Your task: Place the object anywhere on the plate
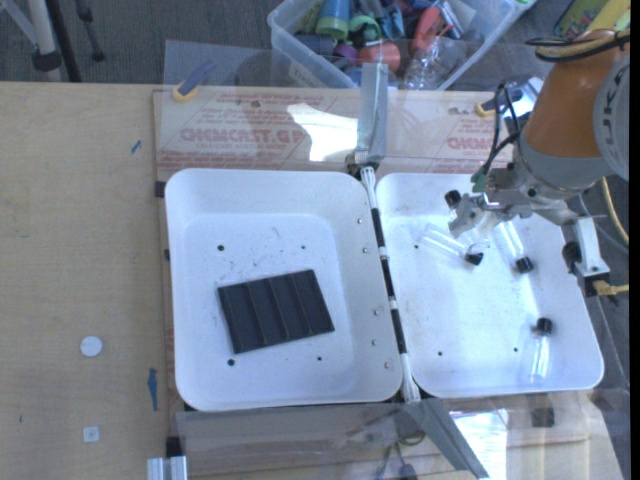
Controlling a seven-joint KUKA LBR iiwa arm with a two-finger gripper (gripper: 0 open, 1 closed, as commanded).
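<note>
Hovering Over the Right Bin, Transfer Not Yet Made

Inspecting the scene from the overhead camera: two shallow white bins sit side by side on the worktop [70,218]. The left bin [200,208] holds a dark ribbed rectangular plate [275,311], lying flat in the lower centre of that bin, slightly rotated. Nothing rests on its surface.

The right bin [570,368] contains several small clear tube-like objects with dark caps. One lies near the lower right corner [540,346]; another cap shows right of centre [522,264]; a further clear piece [440,241] lies just left of the end effector.

The arm, grey with an orange band, enters from the upper right of the frame. Its end effector [476,230] sits low over the upper middle of the right bin, among the clear pieces. Glare and the transparency of the objects prevent any finding on the grasping parts: it cannot be told whether they are apart, together, or clamped on anything.

Assessment: the task appears to be at the pick stage. No object is confirmed in hand, and none is on the plate. Remaining, by judgement: securing one clear piece, lifting, crossing the central divider [385,268] leftward, and releasing over the plate.

A clear tub of coloured items [400,18] stands at the upper centre.
</note>
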